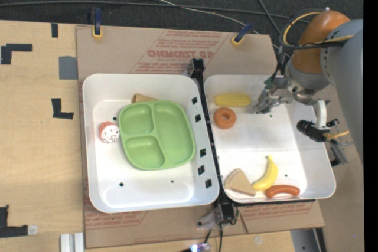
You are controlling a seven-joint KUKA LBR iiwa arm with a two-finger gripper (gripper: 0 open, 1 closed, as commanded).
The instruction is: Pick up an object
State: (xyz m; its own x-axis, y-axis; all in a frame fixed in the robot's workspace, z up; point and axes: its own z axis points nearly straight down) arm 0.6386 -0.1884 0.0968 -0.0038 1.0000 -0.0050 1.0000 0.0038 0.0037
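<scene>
The surface [35, 144] carries two white bins; the left bin [94, 91] holds a green divided plate [157, 134]. In the right bin [307, 156], the arm's hand [266, 102] hovers low near the far wall, whether open or closed I cannot tell. Just beside it lies a yellow corn cob [233, 100], then an orange doughnut [224, 118]. Best to centre squarely over the cob before descending.
</scene>
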